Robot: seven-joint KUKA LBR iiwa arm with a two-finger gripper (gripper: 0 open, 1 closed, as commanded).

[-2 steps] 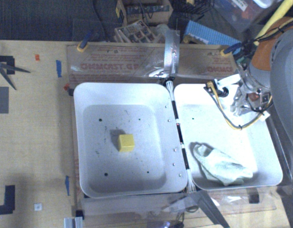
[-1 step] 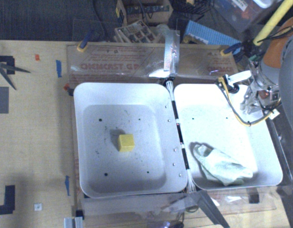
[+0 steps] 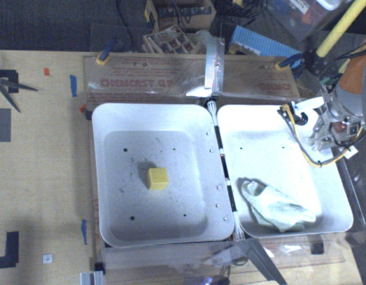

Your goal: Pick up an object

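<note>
Seen from above at a slant, two shallow white bins are set side by side on a pale wooden bench (image 3: 40,177). The left bin (image 3: 111,129) is marked by small dark specks and a few round holes, and one small yellow block (image 3: 158,179) is found just left of its middle. The block is cube-like, bright yellow with a slightly darker side face, and is lying flat on the bin floor, apart from every wall.

The right bin (image 3: 260,135) is occupied near its front edge by a crumpled white cloth or bag (image 3: 277,206) with a faint greenish tint; its exact nature cannot be made out. Both things are well apart from the arm.

At the right edge the grey arm (image 3: 349,108) with its orange band is cut off by the frame. The gripper (image 3: 324,136) is held above the right bin's far right side, wrapped by a yellow cable (image 3: 302,144) and backed by white and metal parts. Its fingers are lost in that clutter, so it cannot be told whether the jaws are wide or narrow, and nothing is seen between them.

Behind the bins a clear plastic sheet (image 3: 147,79) is laid, printed with reddish lettering too blurred to be read with certainty. A yellow pole (image 3: 343,19) is crossed over the top right corner, and dark clutter behind the bench is hard to identify.
</note>
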